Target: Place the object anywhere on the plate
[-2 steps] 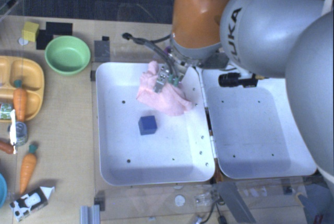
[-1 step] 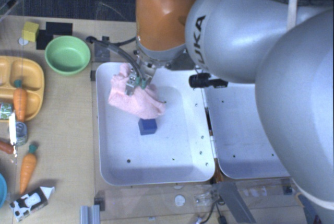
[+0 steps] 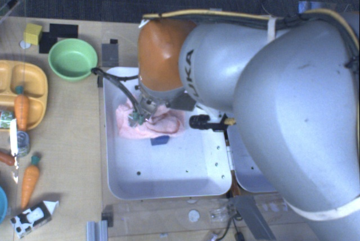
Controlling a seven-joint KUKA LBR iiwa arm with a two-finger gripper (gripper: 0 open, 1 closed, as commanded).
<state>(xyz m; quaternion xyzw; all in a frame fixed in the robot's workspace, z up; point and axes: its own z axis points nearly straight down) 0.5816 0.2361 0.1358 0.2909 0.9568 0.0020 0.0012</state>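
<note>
Claw (image 3: 136, 117) hangs over pink plate (image 3: 147, 123) in left bin (image 3: 169, 178), blue object (image 3: 160, 140) beside; its grip state cannot be told.

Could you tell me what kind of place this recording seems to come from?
Most likely a robotics lab bench rather than a home: a KUKA arm reaches over two shallow white bins on a wooden bench, and toy carrots, a green bowl and a yellow divided tray lie alongside as test props.
</note>
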